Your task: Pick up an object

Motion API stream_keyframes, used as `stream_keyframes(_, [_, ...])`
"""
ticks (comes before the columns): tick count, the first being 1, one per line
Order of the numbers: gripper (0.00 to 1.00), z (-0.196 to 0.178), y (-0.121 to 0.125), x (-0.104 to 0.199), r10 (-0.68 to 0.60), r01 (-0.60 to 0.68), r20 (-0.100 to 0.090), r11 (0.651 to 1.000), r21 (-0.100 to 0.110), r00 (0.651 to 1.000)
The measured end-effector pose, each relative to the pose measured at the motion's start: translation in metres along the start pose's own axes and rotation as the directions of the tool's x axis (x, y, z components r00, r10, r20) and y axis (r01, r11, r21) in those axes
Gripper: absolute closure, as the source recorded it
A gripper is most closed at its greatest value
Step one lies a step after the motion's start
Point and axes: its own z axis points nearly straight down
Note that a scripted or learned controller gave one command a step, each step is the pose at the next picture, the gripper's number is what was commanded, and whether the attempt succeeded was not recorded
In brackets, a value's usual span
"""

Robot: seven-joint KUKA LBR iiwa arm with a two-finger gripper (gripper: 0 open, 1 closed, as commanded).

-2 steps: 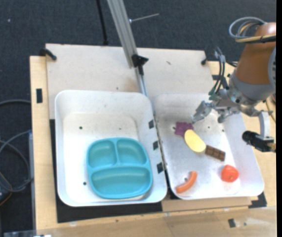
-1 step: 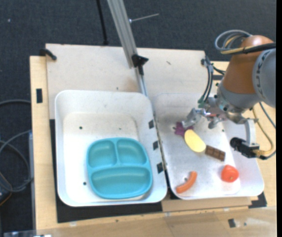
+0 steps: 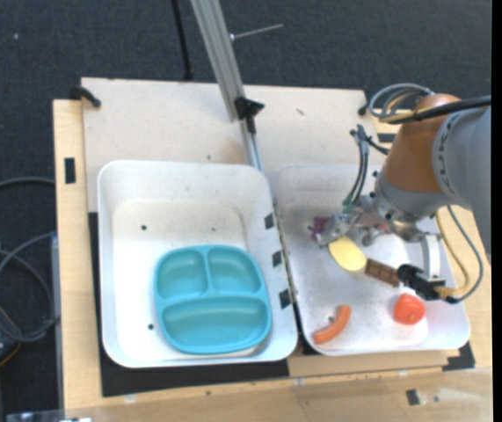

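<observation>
Looking down on the bench: two shallow white plastic bins with rounded corners sit side by side on a pale wooden board. The left bin (image 3: 127,192) carries a smooth turquoise divided plate (image 3: 211,299), rounded-rectangular, with three moulded compartments. Over the right bin (image 3: 448,328) the grey arm (image 3: 466,161), its orange band bulging above the wrist, reaches in with looping cables around it. The gripper (image 3: 345,233) is down low at the bin floor, by a small purplish object (image 3: 321,229) too blurred to identify. Whether the claw is apart or together, I cannot tell. Just beside it lies a pale yellow, egg-shaped piece (image 3: 346,255), smooth and matte, touching a dark brown stick-like item (image 3: 382,272). Nearer the front rim: a curved orange sausage-shaped object (image 3: 333,323) and a glossy, round red-orange tomato-like object (image 3: 409,309).
</observation>
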Motion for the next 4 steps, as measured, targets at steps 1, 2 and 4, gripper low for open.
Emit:
stream_keyframes(1, [1.00,-0.015,0.002,-0.001,0.005,-0.005,0.000,1.000,-0.009,1.000])
stream_keyframes(2, [1.00,-0.061,0.008,-0.006,0.002,-0.002,0.001,1.000,-0.011,1.000])
stream_keyframes(4, [1.00,-0.126,0.005,-0.005,-0.004,0.004,0.000,1.000,-0.009,1.000])
